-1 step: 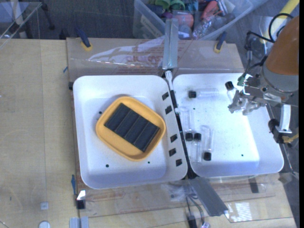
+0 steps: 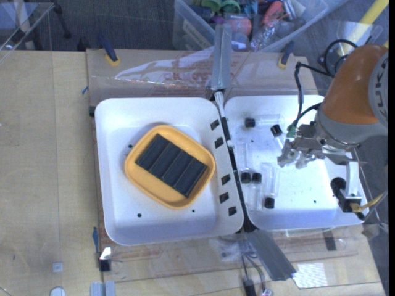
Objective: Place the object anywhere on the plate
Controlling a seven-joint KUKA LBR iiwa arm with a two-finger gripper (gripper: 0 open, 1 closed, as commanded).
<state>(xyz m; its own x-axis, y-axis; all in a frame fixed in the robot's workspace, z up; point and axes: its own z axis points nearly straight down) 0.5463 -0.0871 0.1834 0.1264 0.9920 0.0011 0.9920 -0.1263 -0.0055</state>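
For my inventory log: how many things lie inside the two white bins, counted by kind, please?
Yellow plate with dark ridged centre, left bin: 1
Small black pieces, right bin, at: 5
Total: 6

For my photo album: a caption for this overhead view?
Robot gripper poised over the right bin; yellow plate waits in the left bin.

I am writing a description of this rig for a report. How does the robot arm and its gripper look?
The arm is bulky and rounded, with a broad orange band above a grey wrist section. Black cables loop along its left side. The gripper is a small assembly of bare silvery metal, with thin parts, at the arm's end.
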